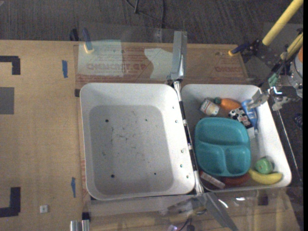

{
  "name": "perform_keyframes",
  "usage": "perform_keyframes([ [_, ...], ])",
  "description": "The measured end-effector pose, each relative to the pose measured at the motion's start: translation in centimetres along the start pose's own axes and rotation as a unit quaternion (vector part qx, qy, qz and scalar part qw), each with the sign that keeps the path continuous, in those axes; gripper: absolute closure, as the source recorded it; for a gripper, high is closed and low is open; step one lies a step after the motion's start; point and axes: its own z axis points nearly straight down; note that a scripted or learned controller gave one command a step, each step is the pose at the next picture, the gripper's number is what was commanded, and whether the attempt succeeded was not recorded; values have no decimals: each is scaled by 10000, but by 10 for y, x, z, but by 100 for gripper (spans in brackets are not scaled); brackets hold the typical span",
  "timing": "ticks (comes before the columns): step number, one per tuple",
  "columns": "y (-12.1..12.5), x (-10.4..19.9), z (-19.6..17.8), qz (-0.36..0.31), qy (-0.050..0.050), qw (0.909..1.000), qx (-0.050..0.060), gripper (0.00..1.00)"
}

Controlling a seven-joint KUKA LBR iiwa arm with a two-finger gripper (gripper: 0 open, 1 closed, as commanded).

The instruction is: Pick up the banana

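The right bin [284,148] held the banana [265,177] just beside a teal tray [224,146]; the claw [262,96] above was indistinct, its state untellable.

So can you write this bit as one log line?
gripper over right bin top edge | banana bottom corner, beside green ball | not picked

The teal tray [223,146] hides most of a red item [236,180] beneath it.
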Motion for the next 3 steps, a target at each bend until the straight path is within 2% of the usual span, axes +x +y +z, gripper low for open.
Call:
perform_keyframes([
  [1,-88,4,136,-935,6,9956,-4,0],
  [2,-96,-30,160,-2236,4,9747,-54,0],
  [3,2,-11,160,-2102,-57,9776,-3,0],
])
